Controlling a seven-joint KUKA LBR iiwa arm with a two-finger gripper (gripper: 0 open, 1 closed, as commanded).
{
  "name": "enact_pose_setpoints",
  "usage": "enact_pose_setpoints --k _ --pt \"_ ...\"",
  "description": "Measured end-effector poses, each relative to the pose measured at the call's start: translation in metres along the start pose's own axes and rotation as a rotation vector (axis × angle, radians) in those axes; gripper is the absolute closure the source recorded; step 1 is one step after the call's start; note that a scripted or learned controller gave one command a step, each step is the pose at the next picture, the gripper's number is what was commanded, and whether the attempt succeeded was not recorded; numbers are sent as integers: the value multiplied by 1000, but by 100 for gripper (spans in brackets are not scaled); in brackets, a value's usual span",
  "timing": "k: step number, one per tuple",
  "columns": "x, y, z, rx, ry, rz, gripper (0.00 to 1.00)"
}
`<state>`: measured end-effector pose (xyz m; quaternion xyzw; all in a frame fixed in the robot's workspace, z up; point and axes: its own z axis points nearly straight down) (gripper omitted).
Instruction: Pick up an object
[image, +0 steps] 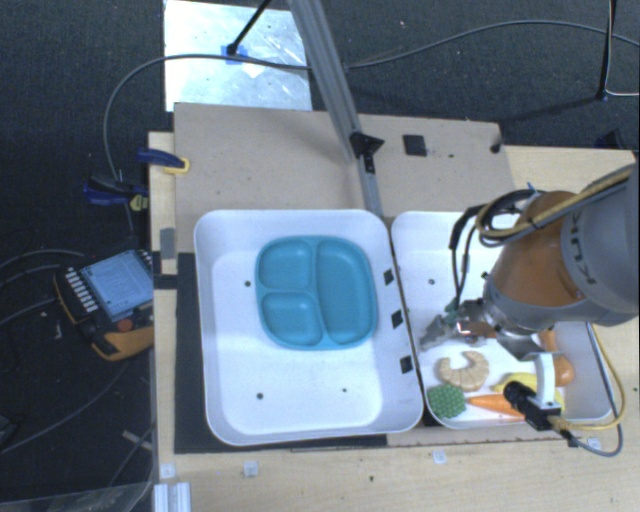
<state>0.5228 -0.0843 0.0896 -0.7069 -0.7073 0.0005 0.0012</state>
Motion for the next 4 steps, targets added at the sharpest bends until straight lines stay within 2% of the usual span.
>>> enact_pose_setpoints --k 1,3,4 --pt "0 1 -13 -3 0 -1 100" --pt "-7 11 -122 -8 -2 -4 100" --pt "47 8 -115 -5 0 -7 100"
